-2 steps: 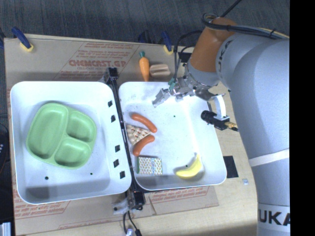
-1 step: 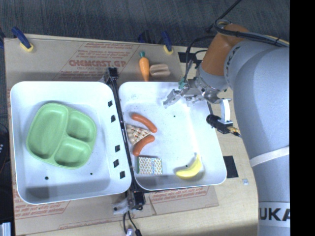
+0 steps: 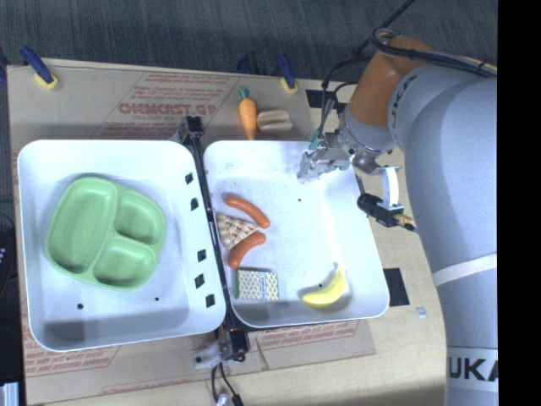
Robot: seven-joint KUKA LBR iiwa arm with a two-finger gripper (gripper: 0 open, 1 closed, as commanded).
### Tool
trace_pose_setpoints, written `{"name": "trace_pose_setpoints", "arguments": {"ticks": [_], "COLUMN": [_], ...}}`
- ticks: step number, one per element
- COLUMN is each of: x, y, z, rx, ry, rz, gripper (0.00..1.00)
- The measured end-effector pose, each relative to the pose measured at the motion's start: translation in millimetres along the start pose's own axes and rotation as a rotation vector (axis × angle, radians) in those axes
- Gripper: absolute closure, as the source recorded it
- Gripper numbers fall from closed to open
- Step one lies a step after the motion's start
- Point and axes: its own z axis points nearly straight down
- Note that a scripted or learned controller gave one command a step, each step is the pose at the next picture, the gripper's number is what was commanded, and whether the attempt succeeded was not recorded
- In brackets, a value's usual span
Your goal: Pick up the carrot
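Observation:
The carrot (image 3: pixel 247 117), orange with a green top, lies on the cardboard just behind the right bin's (image 3: pixel 363 252) far rim, outside both bins. My gripper (image 3: pixel 314 166) hangs over the far right part of the right bin, to the right of the carrot and a little nearer the camera. It is apart from the carrot, and nothing shows in its grasp.
A brown bun (image 3: pixel 274 122) lies right beside the carrot. The right bin holds two sausages (image 3: pixel 246 211) (image 3: pixel 246 248), a waffle (image 3: pixel 228 227), a patterned packet (image 3: pixel 256 285) and a banana (image 3: pixel 325 291). A green divided plate (image 3: pixel 106 231) sits in the left bin. Blue clamps (image 3: pixel 287 73) grip the cardboard's far edge.

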Motion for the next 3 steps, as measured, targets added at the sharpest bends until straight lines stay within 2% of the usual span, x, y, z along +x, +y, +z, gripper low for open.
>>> {"name": "trace_pose_setpoints", "arguments": {"ticks": [1,2,3], "x": [90,201,200], "y": [2,-22,-22], "z": [27,-73,-73], "rx": [0.005,0.004,0.004], "ry": [0.003,0.002,0.001], "rz": [0.303,0.602,0.602], "gripper": [1.00,1.00,0.00]}}
